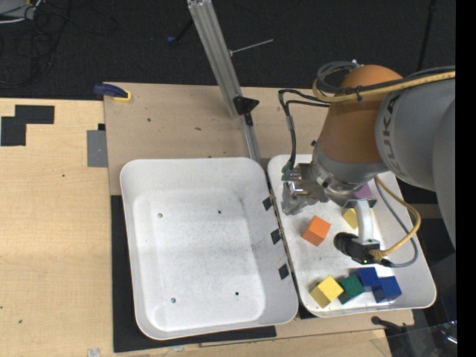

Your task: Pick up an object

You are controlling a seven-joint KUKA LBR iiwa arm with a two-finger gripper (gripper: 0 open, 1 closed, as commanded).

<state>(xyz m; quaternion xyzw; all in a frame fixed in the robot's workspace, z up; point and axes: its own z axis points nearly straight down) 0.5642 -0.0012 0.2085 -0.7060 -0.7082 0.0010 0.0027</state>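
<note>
**Claw low in the right bin, cubes lying loose around it**

At the near end of the right bin [303, 265] lies a cluster of blocks: a yellow block [325, 291] at the left, a green block [350, 287] touching it, then two blue blocks [368, 277] [387, 289] pressed against the green one and each other. Further in, an orange cube [316, 230] sits alone on bare white floor, apart from that cluster. A small yellow piece [349, 218] lies to its right. A purple piece [365, 192] peeks out beyond that, mostly hidden under the wrist.

The gripper [294, 190] hangs just beyond the orange cube, close to the bin's left wall, and nothing can be seen in its grasp. Whether the claw is open or closed cannot be told from this angle. That wall and the three black clips [275, 236] on the left bin [193, 229] crowd it on one side.

Above it the orange band [357, 117] and grey arm [420, 125] cover the bin's far right part. Behind, an aluminium rail [216, 47] leans up from between the bins. A blue and yellow clamp [111, 91] lies at the bench's far left corner.
</note>
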